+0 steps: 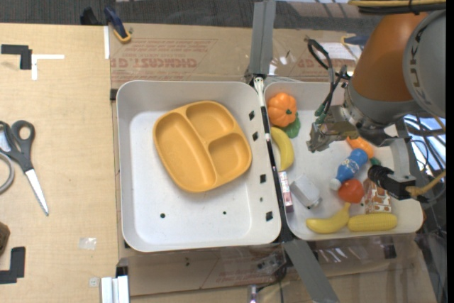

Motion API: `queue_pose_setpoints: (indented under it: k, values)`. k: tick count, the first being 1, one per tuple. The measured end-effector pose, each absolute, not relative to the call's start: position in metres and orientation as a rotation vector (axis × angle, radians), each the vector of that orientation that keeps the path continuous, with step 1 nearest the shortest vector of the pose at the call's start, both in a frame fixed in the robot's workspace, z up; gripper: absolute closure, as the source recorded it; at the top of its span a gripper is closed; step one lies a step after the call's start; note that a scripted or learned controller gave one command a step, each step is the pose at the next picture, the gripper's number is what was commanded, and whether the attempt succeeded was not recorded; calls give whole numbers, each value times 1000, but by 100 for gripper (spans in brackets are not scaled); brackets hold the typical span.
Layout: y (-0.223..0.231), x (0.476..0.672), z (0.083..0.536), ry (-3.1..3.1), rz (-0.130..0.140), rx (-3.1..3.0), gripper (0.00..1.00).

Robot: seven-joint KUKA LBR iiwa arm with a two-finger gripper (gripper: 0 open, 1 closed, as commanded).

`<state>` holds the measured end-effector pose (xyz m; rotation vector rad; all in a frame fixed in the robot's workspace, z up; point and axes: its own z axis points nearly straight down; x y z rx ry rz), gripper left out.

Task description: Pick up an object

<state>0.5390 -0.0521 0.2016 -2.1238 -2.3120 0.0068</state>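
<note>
Two shallow white bins side by side: left bin (135, 152) given over to a yellow divided plate (202, 144), lying tilted near its middle and well apart from the clutter. Right bin (301, 92) packed with small toys, presumably tipped in loose as pick candidates. Orange pumpkin (282, 108) at about eleven o'clock of that bin, atop something green; a banana (284, 147) just below it along the dividing wall; a pale block (306, 191) near the centre; a blue-and-white bottle (350, 169) and a red-orange piece (350, 190) toward three o'clock; a second banana (328, 223) and a corn cob (372, 222) touching end to end at six o'clock.

Gripper (323, 137) hanging above the bin's centre, at nine o'clock from the bottle, nothing visibly between the fingers. Whether apart or together: cannot tell, too dark and foreshortened. Probably poised over bare floor to choose a target; pale block or bottle lying nearest.
</note>
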Motion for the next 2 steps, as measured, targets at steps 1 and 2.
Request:
queue_pose_setpoints:
  k: [1,2]
  values:
    - [-137,526,106,-2676,4,-1638,100]
    - [-56,581,189,-2515,6,-1878,100]
